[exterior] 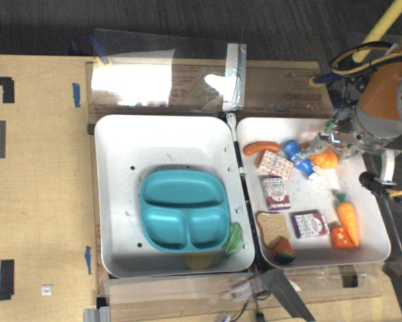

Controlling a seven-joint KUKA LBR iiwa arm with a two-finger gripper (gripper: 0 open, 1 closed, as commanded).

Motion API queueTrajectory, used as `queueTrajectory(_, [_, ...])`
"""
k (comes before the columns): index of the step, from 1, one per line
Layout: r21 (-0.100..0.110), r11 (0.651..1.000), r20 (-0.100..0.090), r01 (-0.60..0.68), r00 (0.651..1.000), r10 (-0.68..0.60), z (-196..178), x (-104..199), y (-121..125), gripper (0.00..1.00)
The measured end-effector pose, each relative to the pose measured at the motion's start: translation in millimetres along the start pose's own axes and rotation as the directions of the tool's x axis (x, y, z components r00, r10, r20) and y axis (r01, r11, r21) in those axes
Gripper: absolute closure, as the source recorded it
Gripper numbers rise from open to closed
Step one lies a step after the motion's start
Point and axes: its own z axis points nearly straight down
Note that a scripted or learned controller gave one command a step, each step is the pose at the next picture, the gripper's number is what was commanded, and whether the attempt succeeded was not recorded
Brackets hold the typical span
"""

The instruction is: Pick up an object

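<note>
Nearest the camera, along the bottom edge, runs the wooden bench, pale and marked with black corner brackets and short strips of blue tape on its left side. Behind the bins a sheet of clear plastic lies over brown cardboard and catches a bright glare; beyond that the floor is dark.

On the left, the left bin holds a teal divided plate with three compartments, sitting slightly toward the near wall. A green leafy toy lies against the plate's right near corner, touching the bin wall.

The right bin is crowded with toy food. At its far left lies a sausage, with a small printed box just beside it and a second printed packet nearer the camera. A slice of bread sits at the near left, with a dark round fruit touching its near edge. A purple-edged packet lies in the middle. A blue bottle rests near the far wall, next to an orange fruit. A carrot lies along the right side, just beside a red-orange piece.

At the far right, the grey arm with its orange band reaches over the bin's far corner. The gripper hangs just above the orange fruit; whether its fingers are apart or together cannot be told.
</note>
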Motion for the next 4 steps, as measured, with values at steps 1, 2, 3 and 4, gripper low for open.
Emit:
queueTrajectory(1, [0.024,1.0,-0.012,-0.017,1.0,0.017,14,3,21,0.0])
queueTrajectory(2, [0.021,1.0,-0.011,-0.013,1.0,0.013,2,5,23,1.0])
queueTrajectory(3, [0.028,0.99,-0.006,0.136,0.991,-0.136,-45,94,26,1.0])
queueTrajectory(4, [0.029,0.986,-0.007,0.164,0.986,-0.164,-82,157,26,1.0])
